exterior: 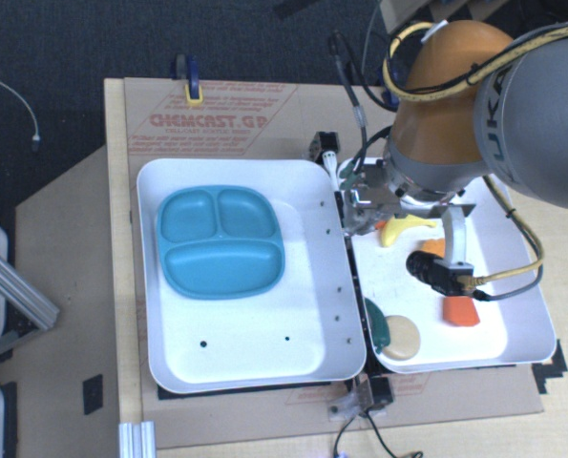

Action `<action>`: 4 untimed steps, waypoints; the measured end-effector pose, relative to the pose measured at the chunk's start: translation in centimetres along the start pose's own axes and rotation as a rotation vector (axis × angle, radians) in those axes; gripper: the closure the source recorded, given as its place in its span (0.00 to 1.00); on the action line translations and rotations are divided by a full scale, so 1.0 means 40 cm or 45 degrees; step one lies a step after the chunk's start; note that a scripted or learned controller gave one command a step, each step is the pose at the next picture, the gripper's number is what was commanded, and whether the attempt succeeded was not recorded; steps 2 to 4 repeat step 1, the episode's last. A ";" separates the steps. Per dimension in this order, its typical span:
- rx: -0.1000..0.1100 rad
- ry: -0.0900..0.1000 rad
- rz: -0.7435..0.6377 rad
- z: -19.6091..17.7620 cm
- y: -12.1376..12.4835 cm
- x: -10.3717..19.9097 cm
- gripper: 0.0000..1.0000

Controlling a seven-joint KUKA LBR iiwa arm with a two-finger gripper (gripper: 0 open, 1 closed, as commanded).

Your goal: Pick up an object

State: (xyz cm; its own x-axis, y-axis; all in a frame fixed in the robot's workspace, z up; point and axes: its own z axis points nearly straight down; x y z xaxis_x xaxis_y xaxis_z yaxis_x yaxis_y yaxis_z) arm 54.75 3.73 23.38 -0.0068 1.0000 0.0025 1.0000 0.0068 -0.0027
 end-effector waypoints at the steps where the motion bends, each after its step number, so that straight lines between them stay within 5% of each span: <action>1: -0.003 -0.002 0.001 0.007 -0.005 0.116 1.00; 4: -0.003 -0.002 0.001 0.007 -0.005 0.116 1.00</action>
